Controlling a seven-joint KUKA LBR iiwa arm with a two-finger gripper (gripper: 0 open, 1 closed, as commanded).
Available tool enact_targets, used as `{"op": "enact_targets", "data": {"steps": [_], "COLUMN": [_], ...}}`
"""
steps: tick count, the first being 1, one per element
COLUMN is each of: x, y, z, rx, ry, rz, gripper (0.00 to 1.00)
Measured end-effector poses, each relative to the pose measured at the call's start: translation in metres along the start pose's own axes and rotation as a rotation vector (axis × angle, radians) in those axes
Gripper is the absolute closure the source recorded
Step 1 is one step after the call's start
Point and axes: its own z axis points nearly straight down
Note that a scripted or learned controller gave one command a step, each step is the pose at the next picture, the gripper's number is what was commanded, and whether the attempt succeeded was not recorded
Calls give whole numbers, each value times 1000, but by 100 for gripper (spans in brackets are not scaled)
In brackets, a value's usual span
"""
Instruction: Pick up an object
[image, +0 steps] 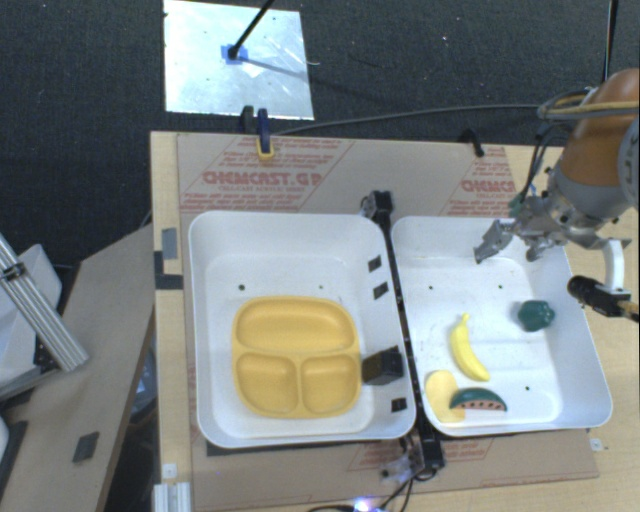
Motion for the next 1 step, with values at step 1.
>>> {"op": "enact_targets", "data": {"steps": [1], "x": [0], "y": [3], "z": [-8], "rx": [-13], "ry": [-2], "rz": [-2], "gripper": [0]}}
